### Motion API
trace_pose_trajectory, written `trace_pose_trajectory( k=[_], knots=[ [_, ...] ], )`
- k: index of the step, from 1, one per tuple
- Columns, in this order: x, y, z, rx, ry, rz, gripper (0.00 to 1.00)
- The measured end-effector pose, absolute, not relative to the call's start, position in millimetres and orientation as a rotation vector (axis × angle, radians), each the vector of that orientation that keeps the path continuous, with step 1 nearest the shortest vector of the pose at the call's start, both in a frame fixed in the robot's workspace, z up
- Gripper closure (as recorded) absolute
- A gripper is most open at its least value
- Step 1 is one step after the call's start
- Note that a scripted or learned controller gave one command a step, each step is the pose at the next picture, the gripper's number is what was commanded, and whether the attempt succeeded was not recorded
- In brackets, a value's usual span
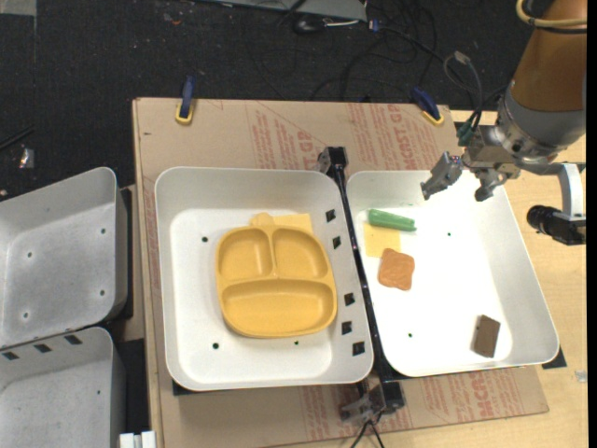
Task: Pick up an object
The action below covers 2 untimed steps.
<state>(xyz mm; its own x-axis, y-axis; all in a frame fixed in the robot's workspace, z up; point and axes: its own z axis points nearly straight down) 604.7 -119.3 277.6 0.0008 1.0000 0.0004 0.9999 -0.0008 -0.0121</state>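
My gripper (pixel 461 185) hangs above the far edge of the right bin (pixel 522 278), open, with nothing between its two fingers. In that bin, to the left of and below the gripper, lie a green stick-shaped piece (pixel 391 219), a pale yellow flat square (pixel 381 241) and an orange-brown nugget-like piece (pixel 396 270). A small brown block (pixel 486 335) rests near the bin's front right corner. All of them lie apart from the gripper.
The left bin (pixel 182 250) holds a yellow divided tray (pixel 276 282) with a yellow flat piece (pixel 291 222) peeking out behind it. A black divider (pixel 353 259) runs between the bins. Spare white bins (pixel 56 250) sit at the far left.
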Motion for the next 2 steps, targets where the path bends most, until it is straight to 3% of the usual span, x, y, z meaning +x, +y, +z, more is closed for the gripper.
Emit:
trace_pose_trajectory(
  k=[1,2],
  knots=[
    [606.4,-119.0,284.9,-2.220,-2.223,0.001,0.00],
    [600.4,-116.5,222.3,-2.219,-2.217,0.006,0.00]
  ],
)
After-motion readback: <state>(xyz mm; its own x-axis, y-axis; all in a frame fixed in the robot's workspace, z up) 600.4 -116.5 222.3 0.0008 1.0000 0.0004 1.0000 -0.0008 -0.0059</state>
